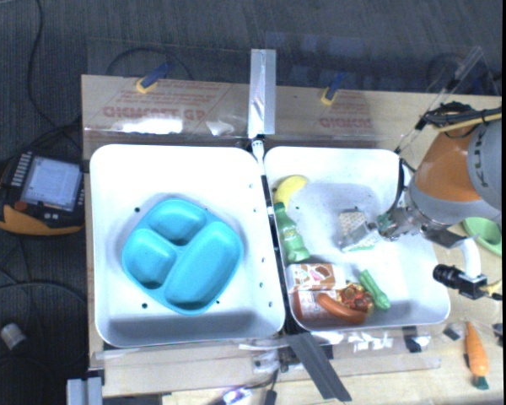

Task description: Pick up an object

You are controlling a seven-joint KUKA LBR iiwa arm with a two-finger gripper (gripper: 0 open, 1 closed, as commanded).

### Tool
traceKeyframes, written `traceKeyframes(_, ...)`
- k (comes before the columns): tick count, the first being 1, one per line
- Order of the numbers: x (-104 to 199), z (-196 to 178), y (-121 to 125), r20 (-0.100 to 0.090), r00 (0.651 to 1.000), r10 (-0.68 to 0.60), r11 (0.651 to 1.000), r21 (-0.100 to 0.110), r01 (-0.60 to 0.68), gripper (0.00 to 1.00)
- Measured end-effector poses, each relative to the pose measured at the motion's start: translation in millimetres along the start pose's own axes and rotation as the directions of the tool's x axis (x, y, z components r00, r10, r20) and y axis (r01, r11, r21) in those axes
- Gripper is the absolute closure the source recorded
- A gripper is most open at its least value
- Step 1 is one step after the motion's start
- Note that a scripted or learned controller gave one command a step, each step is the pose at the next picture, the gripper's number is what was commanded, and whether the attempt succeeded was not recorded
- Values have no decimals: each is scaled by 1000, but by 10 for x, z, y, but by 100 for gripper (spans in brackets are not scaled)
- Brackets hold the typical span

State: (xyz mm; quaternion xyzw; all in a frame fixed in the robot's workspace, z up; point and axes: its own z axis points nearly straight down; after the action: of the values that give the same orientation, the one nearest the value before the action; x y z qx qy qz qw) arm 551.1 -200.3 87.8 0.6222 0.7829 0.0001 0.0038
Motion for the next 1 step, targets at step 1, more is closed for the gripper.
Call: traceKeyframes(1,102,-346,285,-8,1000,-8,1000,9,8,0)
